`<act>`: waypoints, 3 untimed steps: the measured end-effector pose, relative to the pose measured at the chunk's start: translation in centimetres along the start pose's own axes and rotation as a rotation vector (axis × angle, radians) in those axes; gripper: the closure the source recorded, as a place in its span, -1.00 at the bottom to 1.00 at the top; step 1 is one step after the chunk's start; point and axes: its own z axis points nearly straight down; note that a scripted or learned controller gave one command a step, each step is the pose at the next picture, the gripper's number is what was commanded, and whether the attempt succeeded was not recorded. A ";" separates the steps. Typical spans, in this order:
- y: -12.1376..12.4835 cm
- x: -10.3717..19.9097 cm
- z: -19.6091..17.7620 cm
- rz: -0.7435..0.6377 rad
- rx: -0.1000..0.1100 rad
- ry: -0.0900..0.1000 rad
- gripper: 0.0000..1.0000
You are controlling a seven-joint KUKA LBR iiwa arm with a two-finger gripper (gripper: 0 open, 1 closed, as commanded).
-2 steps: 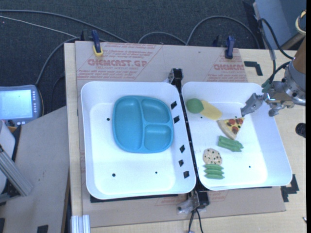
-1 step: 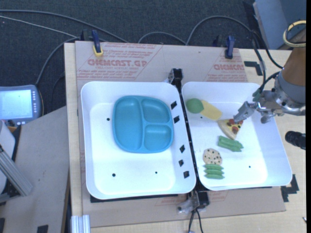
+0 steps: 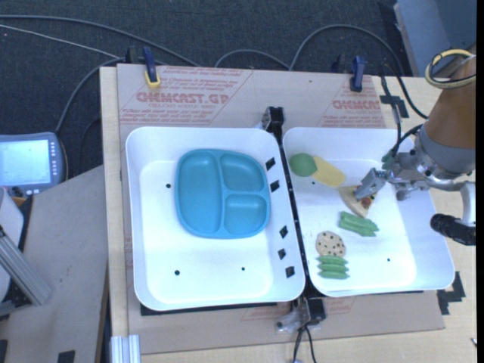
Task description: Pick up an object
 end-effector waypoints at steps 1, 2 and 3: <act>0.5 0.0 4.2 -0.001 0.000 0.000 -1.00; 0.5 0.0 3.0 0.000 -0.004 -0.001 1.00; 0.4 0.7 -3.1 -0.003 -0.010 -0.004 1.00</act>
